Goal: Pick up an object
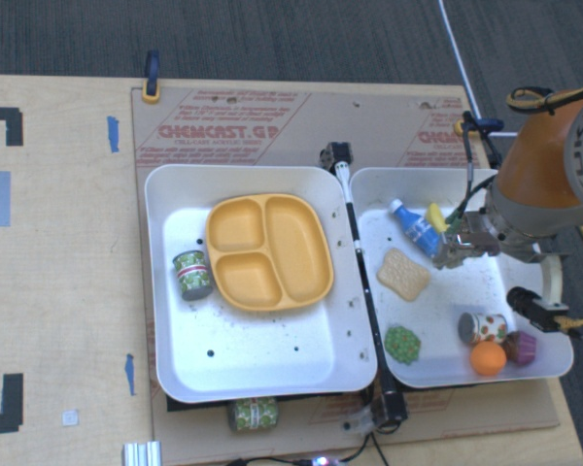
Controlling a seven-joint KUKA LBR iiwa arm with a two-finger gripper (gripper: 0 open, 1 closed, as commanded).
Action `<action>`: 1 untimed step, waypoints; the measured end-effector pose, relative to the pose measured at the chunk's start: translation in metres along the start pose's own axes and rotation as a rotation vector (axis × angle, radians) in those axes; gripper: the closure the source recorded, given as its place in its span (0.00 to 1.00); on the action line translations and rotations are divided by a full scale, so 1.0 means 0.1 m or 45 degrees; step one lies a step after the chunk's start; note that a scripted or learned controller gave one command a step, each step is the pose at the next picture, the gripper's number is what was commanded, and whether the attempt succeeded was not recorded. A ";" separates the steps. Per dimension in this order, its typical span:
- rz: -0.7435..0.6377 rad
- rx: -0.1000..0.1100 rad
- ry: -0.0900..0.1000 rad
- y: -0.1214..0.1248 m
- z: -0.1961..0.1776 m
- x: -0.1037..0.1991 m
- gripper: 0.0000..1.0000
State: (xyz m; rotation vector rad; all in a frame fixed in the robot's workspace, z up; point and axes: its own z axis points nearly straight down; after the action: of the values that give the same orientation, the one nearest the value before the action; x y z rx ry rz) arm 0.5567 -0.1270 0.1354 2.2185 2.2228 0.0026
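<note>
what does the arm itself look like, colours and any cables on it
The arm is a bulky rounded body, orange on top and grey below. Thin black and yellow cables loop around it. The gripper is a small dark metallic block, with a black fitting beside the wrist.

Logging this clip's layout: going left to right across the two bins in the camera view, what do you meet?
Small can → yellow divided plate → green ball and cracker → blue tube → gripper → orange ball → purple item.
</note>
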 end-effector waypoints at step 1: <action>0.001 0.001 -0.001 0.00 0.00 -0.01 0.00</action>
State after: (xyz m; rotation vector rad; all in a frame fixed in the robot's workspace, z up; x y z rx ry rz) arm 0.5562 -0.1277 0.1351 2.2199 2.2219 0.0010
